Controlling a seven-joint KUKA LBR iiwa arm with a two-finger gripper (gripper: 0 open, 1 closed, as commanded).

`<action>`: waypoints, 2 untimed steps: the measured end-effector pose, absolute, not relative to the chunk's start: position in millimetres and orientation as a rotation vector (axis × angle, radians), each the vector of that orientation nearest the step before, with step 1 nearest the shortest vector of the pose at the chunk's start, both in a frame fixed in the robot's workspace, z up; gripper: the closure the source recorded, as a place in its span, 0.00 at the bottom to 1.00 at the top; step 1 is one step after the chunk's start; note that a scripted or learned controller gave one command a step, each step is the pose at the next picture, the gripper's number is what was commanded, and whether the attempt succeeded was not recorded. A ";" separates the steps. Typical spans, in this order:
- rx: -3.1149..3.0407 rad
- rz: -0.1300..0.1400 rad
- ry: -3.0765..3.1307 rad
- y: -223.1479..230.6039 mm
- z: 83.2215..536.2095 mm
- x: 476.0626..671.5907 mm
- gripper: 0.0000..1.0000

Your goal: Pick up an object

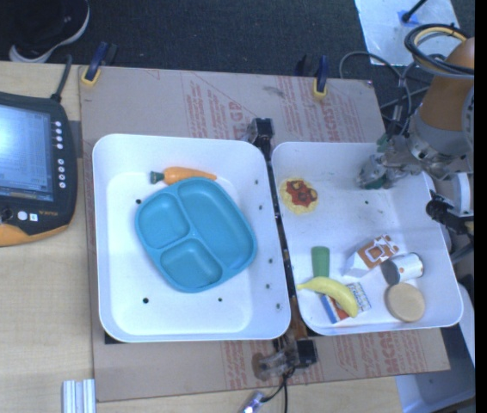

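From above, the hand (374, 175) hangs over the far right part of the right bin (450, 321); whether it is wide or narrow I cannot tell, and nothing shows in its grip. Near the right bin's front lie a banana (334, 292), a green block (320, 260), a small carton (376, 253) and a tan disc (405, 302). A small pizza toy (299, 194) sits further back. The left bin (114, 231) holds a blue divided plate (194, 234) with a carrot (188, 175) just beyond it. A teach pendant (15, 170) rests on the worktop (28, 317) at left.
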State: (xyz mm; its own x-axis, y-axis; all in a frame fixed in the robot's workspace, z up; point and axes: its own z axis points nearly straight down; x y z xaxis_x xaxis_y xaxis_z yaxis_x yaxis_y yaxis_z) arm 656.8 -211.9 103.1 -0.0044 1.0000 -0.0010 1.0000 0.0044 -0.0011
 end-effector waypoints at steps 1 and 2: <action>-2.211 0.005 -2.226 -140.1 96.7 656.2 1.00; -2.214 0.001 -2.228 -73.5 193.4 617.0 1.00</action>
